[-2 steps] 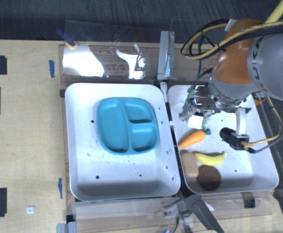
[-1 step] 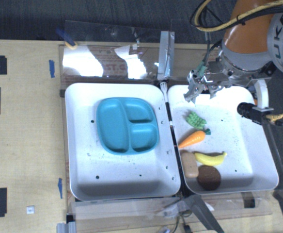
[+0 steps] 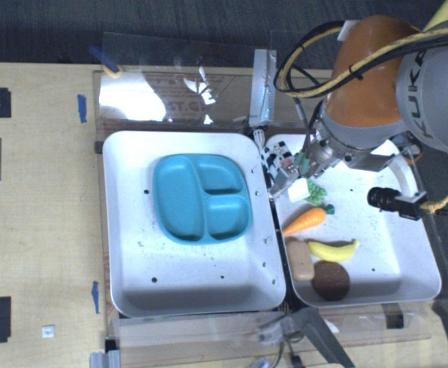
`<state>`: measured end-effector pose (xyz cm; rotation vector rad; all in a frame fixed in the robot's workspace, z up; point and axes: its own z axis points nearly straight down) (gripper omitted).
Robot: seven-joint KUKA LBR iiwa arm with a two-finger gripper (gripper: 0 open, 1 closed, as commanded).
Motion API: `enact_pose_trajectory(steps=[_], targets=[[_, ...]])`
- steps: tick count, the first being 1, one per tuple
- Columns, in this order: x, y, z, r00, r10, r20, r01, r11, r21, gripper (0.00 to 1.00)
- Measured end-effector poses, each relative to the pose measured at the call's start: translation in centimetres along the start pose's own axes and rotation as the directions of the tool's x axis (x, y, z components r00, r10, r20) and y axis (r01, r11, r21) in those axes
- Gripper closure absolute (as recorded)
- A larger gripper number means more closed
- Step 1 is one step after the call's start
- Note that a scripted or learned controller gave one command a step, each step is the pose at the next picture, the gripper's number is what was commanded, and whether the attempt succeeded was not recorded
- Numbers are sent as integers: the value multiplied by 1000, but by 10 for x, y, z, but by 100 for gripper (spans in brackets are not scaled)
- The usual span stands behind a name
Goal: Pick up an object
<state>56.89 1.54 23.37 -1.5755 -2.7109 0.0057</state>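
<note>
Your gripper point(image 3: 285, 167) hangs low over the right bin point(image 3: 420, 271), near its 10 o'clock corner and close to the wall it shares with the left bin point(image 3: 124, 282); from this slanted view you cannot tell how it is set or whether anything is in it, since the wrist and cabling crowd that spot. Toward 4 o'clock from the tool lies a carrot point(image 3: 304, 220), with a bit of green leafy stuff point(image 3: 316, 193) near its thick end. Further toward 6 o'clock sit a banana point(image 3: 333, 249), a tan block-shaped piece point(image 3: 300, 257) and a round brown piece point(image 3: 331, 279), the last three bunched close, possibly touching. A blue divided plate point(image 3: 201, 196) rests in the left bin. Any of these would serve; the carrot looks the nearest candidate. Judging by looks, these are toy foods, so expect them to be light, stiff and rather slick, likely to roll or squirt out of a pinch. You would do best to take the carrot across its thick middle, and the banana across the middle of its curve.
</note>
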Motion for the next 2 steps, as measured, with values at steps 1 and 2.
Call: enact_pose_trajectory(steps=[1, 2], targets=[[-30, 41, 52, 948, 319, 2, -319, 948, -4, 100], [13, -32, 6, 954, 298, 1, -298, 954, -4, 100]])
